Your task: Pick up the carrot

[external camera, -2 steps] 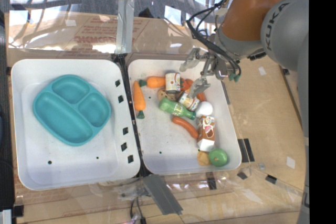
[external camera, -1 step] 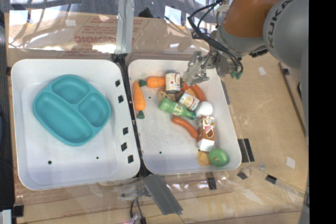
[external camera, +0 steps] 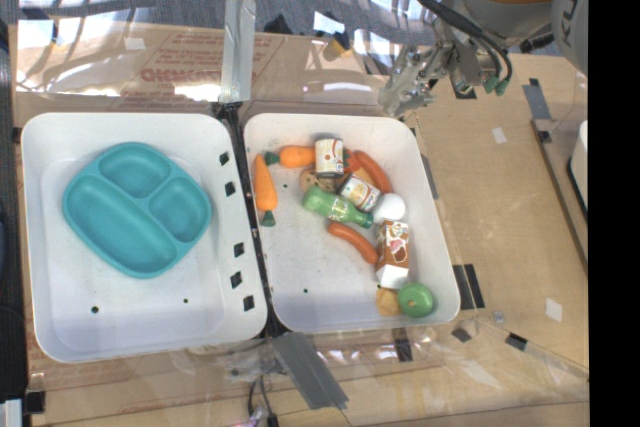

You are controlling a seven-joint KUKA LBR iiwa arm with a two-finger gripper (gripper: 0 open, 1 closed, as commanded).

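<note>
I have the end effector [external camera: 408, 87] hanging just past the far rim of the right bin [external camera: 300, 305], near its back right corner, above the desk [external camera: 500, 215] rather than over the bin's contents. From this angle the metal parts blur together, and I cannot tell whether it is spread or pressed together; I see nothing between its tips.

The carrot [external camera: 264, 187] lies flat on the bin floor, well off to the left of the end effector and nearer to me, right along the wall that divides the two bins, its green top pointing toward me. A second, shorter orange piece [external camera: 293, 156] sits just beyond it. The can [external camera: 329, 156], green bottle [external camera: 336, 208], sausages [external camera: 353, 241] and apple [external camera: 416, 299] crowd the middle and right of the bin, apart from the carrot.

As I judge it, nothing of the task is done: the carrot rests untouched. Left to do: cross over the bin, descend, grip, lift. The wall close beside it may hamper the grip.
</note>
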